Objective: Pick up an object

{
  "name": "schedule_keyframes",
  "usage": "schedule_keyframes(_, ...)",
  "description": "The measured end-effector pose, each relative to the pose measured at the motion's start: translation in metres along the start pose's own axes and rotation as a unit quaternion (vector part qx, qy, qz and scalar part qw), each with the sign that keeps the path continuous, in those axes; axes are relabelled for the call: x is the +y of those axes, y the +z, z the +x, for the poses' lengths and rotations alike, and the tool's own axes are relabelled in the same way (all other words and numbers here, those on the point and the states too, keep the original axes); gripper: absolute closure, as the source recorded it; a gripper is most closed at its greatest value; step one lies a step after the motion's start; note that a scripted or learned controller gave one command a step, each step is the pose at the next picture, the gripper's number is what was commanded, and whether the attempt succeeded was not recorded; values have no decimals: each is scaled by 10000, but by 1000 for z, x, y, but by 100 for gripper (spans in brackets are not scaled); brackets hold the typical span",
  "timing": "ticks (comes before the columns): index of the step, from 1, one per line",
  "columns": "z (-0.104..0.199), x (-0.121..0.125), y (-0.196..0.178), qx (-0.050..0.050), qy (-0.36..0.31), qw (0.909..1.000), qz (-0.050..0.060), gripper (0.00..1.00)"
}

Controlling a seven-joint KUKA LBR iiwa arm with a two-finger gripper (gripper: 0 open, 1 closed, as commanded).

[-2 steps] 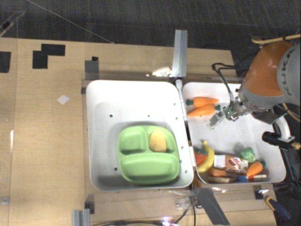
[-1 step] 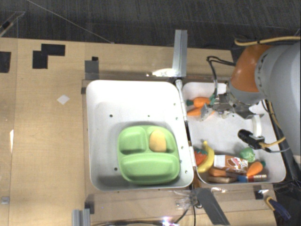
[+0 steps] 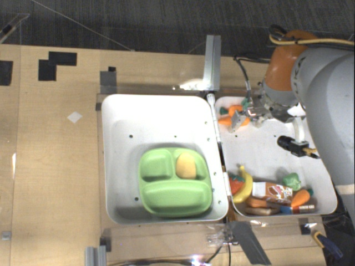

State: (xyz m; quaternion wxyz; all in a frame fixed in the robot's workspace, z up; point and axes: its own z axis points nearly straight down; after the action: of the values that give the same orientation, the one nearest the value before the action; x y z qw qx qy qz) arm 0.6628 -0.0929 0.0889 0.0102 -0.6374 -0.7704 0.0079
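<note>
My gripper (image 3: 244, 115) hangs low over the far left corner of the right bin (image 3: 260, 148), on the grey arm with the orange band reaching in from the right. Right beside it, on its left, lies a small orange toy (image 3: 228, 115) with a green bit at its end. Whether the gripper touches this toy cannot be made out. Along the right bin's near edge lie a yellow banana (image 3: 244, 182), a brown and white packet (image 3: 273, 192), a green leafy toy (image 3: 291, 180) and an orange carrot (image 3: 301, 198).
The left bin (image 3: 127, 126) holds a green divided plate (image 3: 166, 195) with a yellow rounded item (image 3: 186, 165) in its far right compartment. A metal post (image 3: 212, 65) stands behind the wall between the bins. A brown sausage-like piece (image 3: 259, 204) lies by the packet.
</note>
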Motion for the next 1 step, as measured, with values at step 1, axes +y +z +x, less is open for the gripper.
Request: schedule_keyframes(1,-1,-2,-10,-11,-33,10000,41,100)
